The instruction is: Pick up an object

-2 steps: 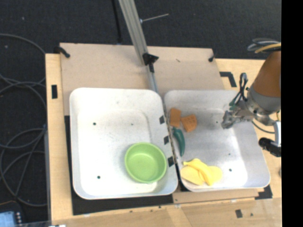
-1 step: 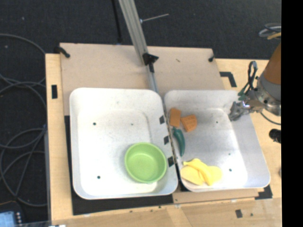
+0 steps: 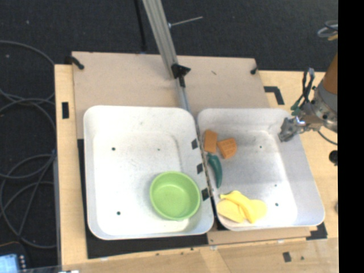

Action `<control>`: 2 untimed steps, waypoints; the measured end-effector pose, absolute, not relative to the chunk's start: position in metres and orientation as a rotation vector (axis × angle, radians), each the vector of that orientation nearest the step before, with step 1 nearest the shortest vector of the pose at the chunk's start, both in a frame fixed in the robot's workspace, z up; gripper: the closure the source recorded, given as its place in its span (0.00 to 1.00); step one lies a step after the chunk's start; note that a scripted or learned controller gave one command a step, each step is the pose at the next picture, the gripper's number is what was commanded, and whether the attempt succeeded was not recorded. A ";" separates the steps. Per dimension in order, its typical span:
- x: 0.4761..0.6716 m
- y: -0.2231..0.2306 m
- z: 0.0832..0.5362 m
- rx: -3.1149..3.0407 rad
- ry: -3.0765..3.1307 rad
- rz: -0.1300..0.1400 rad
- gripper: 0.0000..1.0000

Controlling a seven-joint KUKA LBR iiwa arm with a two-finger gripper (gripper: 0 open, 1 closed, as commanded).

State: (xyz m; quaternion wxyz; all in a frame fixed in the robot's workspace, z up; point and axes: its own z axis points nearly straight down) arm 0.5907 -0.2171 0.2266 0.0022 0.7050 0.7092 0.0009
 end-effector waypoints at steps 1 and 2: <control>0.578 -0.172 0.236 2.214 2.228 0.003 1.00; 0.567 -0.119 0.248 2.213 2.229 0.004 1.00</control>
